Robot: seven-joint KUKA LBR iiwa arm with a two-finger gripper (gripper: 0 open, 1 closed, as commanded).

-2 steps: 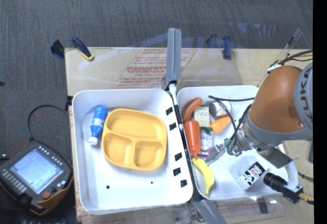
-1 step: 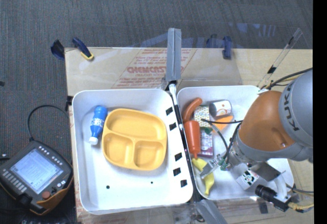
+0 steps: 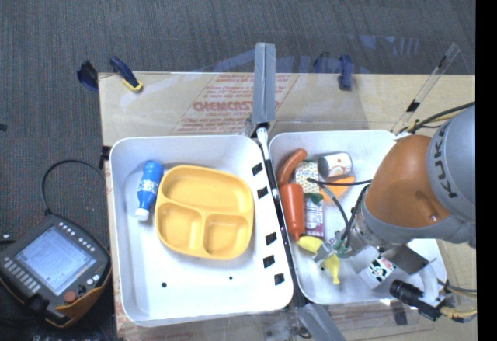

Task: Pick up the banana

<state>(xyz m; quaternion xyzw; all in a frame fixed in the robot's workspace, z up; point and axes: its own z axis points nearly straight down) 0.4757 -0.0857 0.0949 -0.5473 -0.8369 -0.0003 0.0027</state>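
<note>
I am hanging over the right shallow white bin (image 3: 435, 254), my tool (image 3: 339, 248) sitting low at the near left part of it, and I cannot tell how it is set from this slanted look. The curved yellow banana (image 3: 320, 254) is lying on the bin floor just beside and partly under my tool, one end near the bin's left wall, the other pointing toward the near rim. I am judging the risk as a glancing contact: the banana is lying close to the long orange carrot (image 3: 293, 207) and a small red-labelled packet (image 3: 313, 213), so a slightly off descent could be nudging it aside or catching a neighbour instead
</note>
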